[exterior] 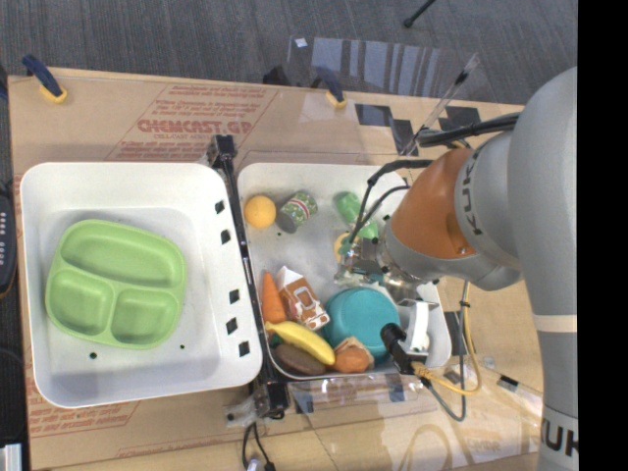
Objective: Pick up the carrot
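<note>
The carrot (273, 298) lies in the right bin (314, 180), against that bin's left wall toward its near edge, its thick end pointing to the near side; just to its right, touching it, sits a small printed carton (303, 300), tilted; a banana (303, 340) lies just nearer than both, its curve running toward the bin's near-right, and a dark brown oblong thing (296, 360) rests under it at the near edge. A teal bowl (362, 318) stands right of the carton, with a small brown rounded thing (353, 355) touching its near rim. Toward the bin's far edge sit a yellow ball (260, 211), a small green-labelled can (297, 209) on its side beside it, and a green thing (348, 205) further right, partly behind cables. The gripper (355, 255) hangs over the middle of the right bin, just beyond the bowl's far rim and well apart from the carrot; whether it is parted or closed I cannot tell, and nothing is seen in its hold. The left bin (39, 292) carries a green three-compartment tray (116, 283) near its centre.
</note>
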Controlling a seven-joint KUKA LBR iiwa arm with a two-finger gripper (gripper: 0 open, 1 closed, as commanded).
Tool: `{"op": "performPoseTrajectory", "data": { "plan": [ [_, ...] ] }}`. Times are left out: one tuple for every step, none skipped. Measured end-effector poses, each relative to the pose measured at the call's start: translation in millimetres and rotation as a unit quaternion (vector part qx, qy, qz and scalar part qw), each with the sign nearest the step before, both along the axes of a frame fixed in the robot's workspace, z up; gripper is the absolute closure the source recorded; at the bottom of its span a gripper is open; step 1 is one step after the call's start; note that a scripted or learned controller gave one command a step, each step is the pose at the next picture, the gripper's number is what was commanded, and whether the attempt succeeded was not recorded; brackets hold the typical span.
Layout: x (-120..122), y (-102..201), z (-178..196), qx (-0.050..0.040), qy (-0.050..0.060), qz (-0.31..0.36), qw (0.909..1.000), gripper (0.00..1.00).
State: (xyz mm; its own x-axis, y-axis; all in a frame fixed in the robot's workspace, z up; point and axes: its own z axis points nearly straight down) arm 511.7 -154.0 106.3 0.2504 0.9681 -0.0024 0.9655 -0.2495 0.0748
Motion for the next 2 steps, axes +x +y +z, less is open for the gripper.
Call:
{"op": "performPoseTrajectory", "data": {
  "plan": [
    [-31.3, 30.2, -12.3, -0.0048, 0.034, 0.29, 0.9563, 1.0],
    [-3.7, 30.8, -12.6, -0.0192, 0.036, 0.612, 0.7899, 1.0]
  ]
}}
